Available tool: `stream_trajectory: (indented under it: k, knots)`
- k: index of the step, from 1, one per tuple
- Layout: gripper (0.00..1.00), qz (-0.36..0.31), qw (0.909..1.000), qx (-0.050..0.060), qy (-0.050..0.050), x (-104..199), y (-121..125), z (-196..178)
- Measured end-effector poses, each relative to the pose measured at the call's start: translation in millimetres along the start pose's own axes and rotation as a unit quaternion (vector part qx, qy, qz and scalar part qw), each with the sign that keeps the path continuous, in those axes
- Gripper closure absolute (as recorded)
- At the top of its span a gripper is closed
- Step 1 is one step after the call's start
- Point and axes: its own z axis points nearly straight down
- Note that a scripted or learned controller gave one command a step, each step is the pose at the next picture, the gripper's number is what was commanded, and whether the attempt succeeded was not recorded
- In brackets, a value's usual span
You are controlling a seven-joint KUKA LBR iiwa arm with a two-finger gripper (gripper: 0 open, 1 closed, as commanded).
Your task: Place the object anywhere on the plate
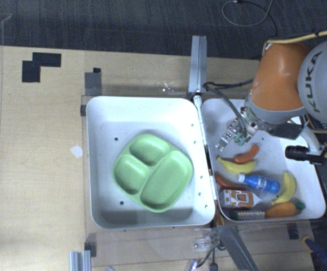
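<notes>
**Gripper low in the right bin, green plate alone in the left**

Two shallow white bins with rounded corners sit side by side; the left bin [101, 151] bears one glossy green plate [153, 171], a rounded, moulded shape split into three compartments. The right bin [316, 205] lies just beside the plate's bin, and every toy food piece is in it. Counted: two curved yellow bananas, one [235, 165] lying roughly left to right, the other [287, 188] standing more upright along the far side from the plate; one orange-red sausage [247, 154], its long axis slanting up and away from the plate; one blue bottle [260, 183] with a white cap pointing toward the plate; one small carton [237, 197]; one orange carrot [282, 209]. The gripper [234, 134] hangs just above the sausage; whether its metal jaws are spread or pressed together cannot be told.
</notes>
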Motion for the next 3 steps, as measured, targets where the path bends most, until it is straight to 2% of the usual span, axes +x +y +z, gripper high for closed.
stream_trajectory:
  k: [1, 2, 3]
  knots:
    - [1.00, -0.172, 0.9851, -0.002, -0.002, -11.7, 78.1, -1.5]
    - [1.00, -0.339, 0.9408, -0.001, -0.002, 17.7, 8.7, -37.7]
    - [1.00, -0.419, 0.9078, -0.002, -0.003, -26.1, 77.3, -22.7]
